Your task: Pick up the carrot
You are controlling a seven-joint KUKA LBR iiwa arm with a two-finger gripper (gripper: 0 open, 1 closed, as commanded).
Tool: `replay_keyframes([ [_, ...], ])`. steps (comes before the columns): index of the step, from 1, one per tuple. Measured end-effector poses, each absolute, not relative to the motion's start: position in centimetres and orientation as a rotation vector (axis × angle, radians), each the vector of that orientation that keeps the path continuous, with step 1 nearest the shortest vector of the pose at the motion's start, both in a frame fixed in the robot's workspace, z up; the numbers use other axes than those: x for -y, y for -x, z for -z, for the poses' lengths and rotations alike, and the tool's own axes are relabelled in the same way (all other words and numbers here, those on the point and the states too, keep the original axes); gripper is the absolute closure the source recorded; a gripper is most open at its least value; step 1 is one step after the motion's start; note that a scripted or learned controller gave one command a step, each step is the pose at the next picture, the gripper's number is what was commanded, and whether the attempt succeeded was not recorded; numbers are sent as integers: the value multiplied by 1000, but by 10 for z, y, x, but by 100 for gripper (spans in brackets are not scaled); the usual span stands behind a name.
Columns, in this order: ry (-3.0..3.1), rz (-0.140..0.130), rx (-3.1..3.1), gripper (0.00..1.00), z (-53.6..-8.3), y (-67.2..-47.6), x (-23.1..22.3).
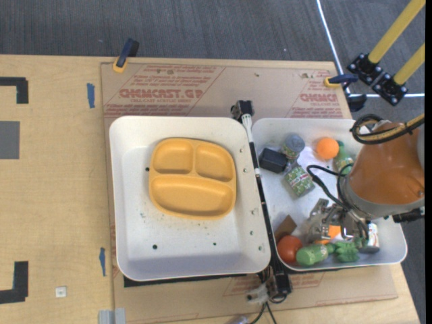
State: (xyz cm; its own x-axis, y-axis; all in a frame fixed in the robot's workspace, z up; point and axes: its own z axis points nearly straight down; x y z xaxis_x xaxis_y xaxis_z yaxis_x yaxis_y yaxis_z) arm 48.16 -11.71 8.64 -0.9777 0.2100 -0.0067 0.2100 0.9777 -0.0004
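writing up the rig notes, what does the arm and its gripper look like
The arm shows a broad orange band above a grey wrist ring, with black cables looping over it. The gripper is a bare-metal silvery mechanism with small orange accents.

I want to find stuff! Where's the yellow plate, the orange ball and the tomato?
Yellow divided plate (192, 177), camera view, centre ridge between its compartments.
Orange ball (327, 148), camera view, middle of its top.
Tomato (289, 248), camera view, its red side.

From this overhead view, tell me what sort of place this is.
Probably a robotics lab test bench: two white bins on a taped plywood bench, toy food, and the arm's gripper working over it.
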Motion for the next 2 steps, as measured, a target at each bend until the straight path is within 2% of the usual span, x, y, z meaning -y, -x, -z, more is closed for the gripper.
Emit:
replay_keyframes([
  [2, -1190, -3, -2903, 100, -86, -480, 148],
])
